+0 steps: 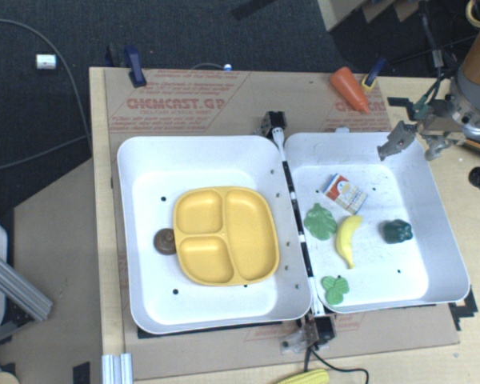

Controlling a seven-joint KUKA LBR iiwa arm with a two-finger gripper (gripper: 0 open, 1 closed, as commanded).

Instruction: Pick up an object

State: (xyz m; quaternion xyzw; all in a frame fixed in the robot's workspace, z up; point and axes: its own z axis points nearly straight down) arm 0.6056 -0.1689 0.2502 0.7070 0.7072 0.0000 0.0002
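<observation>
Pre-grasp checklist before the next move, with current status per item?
1. Gripper carrying nothing: ok.
2. Gripper over the right white bin: ok, above its far right corner.
3. Yellow toy banana free of neighbours: not ok, light green leafy toy alongside.
4. Dark green lumpy toy isolated: ok.
5. Small red-and-white carton lying flat: ok.
6. Finger opening: cannot tell.

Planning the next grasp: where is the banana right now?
The banana lies in the right-hand bin, near its middle, just right of a green leafy piece and below the small red-and-white packet; a dark green item sits further right.
</observation>
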